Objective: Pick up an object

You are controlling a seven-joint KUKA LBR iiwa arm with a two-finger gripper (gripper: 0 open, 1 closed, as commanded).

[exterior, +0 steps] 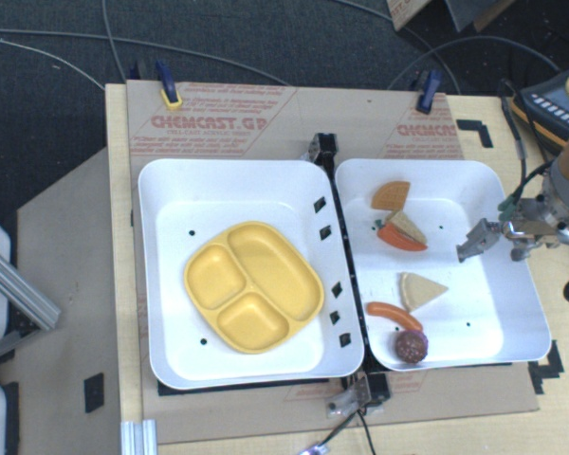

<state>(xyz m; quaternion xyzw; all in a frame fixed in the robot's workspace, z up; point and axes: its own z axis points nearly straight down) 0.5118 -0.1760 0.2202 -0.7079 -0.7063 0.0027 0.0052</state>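
Pale wedge point(421, 290) lies near the gripper point(478, 242).

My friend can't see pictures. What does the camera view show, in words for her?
A robot gripper hovers at the right side of the right white bin, which holds toy food pieces including a cheese wedge and a sausage. The left white bin holds a yellow divided plate.

My one camera hangs fixed above the bench point(218, 112), tilted down at a slant, far enough back to frame both white bins whole plus dark floor beyond. The gripper point(476, 242) enters from the frame's right; the right bin point(512, 335) lies under it, the left bin point(161, 282) well off to its far side.
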